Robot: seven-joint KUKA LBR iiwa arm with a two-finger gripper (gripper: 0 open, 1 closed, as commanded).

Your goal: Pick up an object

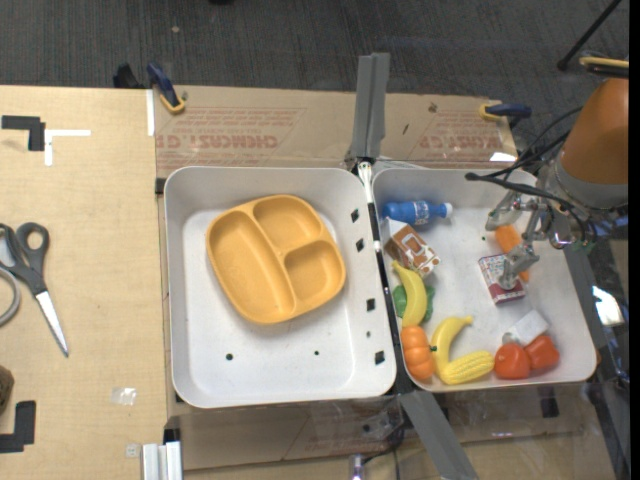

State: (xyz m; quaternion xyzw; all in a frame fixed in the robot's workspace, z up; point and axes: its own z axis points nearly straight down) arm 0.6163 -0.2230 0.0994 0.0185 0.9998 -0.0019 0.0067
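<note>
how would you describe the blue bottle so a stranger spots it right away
Look in the right-hand white bin, along its far wall. The blue bottle lies on its side there, just above the brown snack pack. It is the one blue thing among yellow, orange and red toy food.

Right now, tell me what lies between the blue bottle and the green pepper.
In the camera view, a small brown and white box lies between the blue bottle and the green pepper.
</note>
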